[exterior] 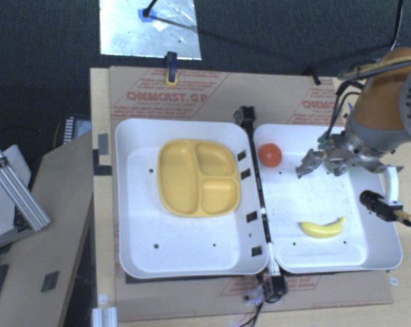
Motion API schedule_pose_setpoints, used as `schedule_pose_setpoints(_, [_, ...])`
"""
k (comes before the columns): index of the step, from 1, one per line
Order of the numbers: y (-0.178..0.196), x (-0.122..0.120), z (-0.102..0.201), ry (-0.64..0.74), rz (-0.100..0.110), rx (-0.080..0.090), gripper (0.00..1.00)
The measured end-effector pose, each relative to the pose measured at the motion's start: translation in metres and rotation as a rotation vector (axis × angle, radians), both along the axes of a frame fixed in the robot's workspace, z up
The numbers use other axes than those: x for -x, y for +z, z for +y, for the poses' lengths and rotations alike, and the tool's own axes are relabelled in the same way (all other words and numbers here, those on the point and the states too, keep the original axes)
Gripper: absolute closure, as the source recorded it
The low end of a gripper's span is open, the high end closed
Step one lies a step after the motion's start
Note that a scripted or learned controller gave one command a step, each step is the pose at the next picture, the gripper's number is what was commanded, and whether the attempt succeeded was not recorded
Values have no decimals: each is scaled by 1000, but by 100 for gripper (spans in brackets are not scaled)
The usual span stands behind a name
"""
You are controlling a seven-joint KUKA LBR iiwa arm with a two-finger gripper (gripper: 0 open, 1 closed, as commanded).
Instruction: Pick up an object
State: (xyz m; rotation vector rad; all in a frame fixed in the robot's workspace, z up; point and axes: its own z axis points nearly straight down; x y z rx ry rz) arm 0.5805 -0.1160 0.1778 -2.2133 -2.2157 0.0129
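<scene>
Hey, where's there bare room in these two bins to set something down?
Left bin: a bare strip along the near wall, below the yellow divided plate, plus narrow margins around the plate. Right bin: open floor between the tomato and the banana, toward the divider. It is crowded at the right bin's far right, where the pincer and arm hang.

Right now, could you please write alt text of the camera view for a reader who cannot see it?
A grey and orange robot arm reaches from the right, its gripper hovering over the right white bin, near a red-orange ball and above a banana. The left white bin holds a yellow divided plate.
</scene>
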Motion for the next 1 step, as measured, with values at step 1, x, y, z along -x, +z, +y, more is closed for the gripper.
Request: schedule_pose_setpoints(1, [8,-3,0,2,-14,2,0])
